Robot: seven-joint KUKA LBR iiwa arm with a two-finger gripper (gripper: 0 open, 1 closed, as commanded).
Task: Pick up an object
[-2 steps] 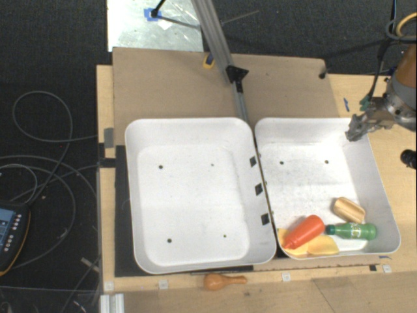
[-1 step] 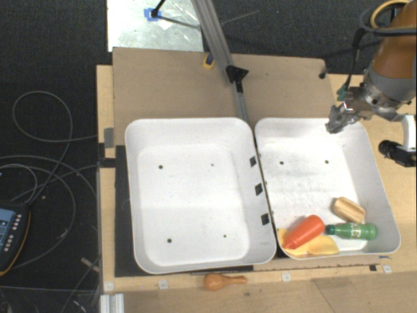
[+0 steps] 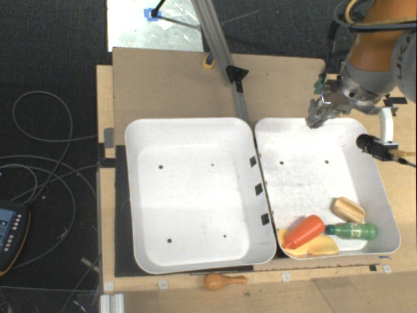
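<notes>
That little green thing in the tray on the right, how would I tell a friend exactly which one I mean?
Start at the right-hand white bin and go to its near right corner, where a few toy foods lie in a cluster. The green bottle lies on its side there, just below a tan bread roll and right of an orange carrot. It is the only green item, with a white band around its middle.

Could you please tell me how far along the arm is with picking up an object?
Nothing looks done yet. The claw hovers above the far edge of the right bin, nothing visible in it. The orange carrot, green bottle, bread roll and yellow piece lie in its near corner, so approach, grasp and lift remain.
</notes>
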